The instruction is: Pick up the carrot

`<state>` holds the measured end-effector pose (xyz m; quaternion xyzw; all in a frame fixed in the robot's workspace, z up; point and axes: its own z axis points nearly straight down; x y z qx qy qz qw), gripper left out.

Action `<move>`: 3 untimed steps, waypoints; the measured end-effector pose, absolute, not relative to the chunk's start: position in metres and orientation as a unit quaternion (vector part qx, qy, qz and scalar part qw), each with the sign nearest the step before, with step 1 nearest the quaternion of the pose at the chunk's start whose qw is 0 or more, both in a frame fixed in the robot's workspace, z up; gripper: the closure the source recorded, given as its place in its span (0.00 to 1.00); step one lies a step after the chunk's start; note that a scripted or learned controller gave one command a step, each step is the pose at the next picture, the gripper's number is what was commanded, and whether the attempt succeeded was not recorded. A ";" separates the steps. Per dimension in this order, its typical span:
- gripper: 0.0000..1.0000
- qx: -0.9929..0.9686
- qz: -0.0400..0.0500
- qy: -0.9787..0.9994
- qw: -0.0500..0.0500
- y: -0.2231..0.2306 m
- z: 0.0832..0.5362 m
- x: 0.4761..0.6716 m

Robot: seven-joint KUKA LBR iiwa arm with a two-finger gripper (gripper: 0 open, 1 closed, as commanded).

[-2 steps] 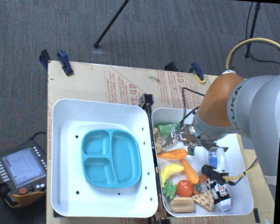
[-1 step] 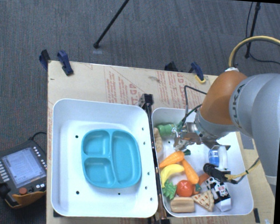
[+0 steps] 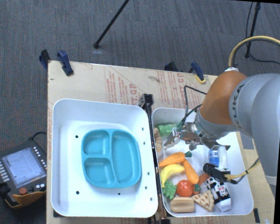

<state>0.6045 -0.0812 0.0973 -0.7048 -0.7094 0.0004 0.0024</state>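
I have the gripper [image 3: 177,135] low over the upper left part of the right bin [image 3: 245,201], and I read that position as a line-up for the toy food just below it. From this slanted view I cannot tell how it is set; the metal parts blur against the white wall. Nothing is visibly caught in it, so I would not call anything held.

There are two orange pieces that could be the target. One carrot [image 3: 172,159] lies tilted near the bin's left wall, just above the banana [image 3: 169,172]; a second carrot-like piece [image 3: 190,172] lies slanted to its right, with its lower end next to the tomato [image 3: 185,187]. The first one is nearest the gripper, so I judge that to be the pick.

The food is heaped toward the lower half of the bin, pieces touching, which makes a clean grasp awkward: the banana or the bin wall could get in the way.

The left bin [image 3: 63,126] carries the blue divided plate [image 3: 111,158], well apart from the work.
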 end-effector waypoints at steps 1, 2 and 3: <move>0.00 -0.744 0.001 -0.669 0.002 -0.088 0.087 0.505; 1.00 -0.745 -0.001 -0.667 0.001 -0.088 0.097 0.507; 1.00 -0.838 0.000 -0.546 0.002 -0.092 0.087 0.514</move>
